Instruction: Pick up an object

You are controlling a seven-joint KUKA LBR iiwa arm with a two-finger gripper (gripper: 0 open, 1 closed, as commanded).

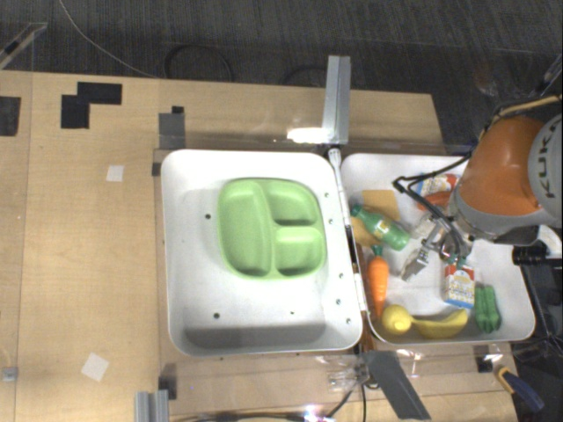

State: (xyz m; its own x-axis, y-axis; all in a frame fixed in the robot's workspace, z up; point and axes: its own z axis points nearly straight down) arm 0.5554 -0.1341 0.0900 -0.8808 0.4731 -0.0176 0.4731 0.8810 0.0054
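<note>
My gripper [430, 258] hangs over the middle of the right bin [519, 323], below the arm's orange band. Its fingers stand open over bare white floor, with nothing between them. A green bottle [383, 227] lies just to its left, and an orange carrot [377, 281] lies lower left. A small white carton [458, 286] sits right beside the gripper on its right, next to a green vegetable [486, 309]. A lemon [396, 319] and a banana [440, 324] lie along the near wall. A yellow block [380, 202] and a red-and-white packet [437, 185] rest at the far side.
The left bin [189, 236] holds a green divided plate [268, 227]. A metal post [337, 99] stands behind the divide between the bins. The arm's body covers the right bin's far right corner. Wooden bench lies to the left.
</note>
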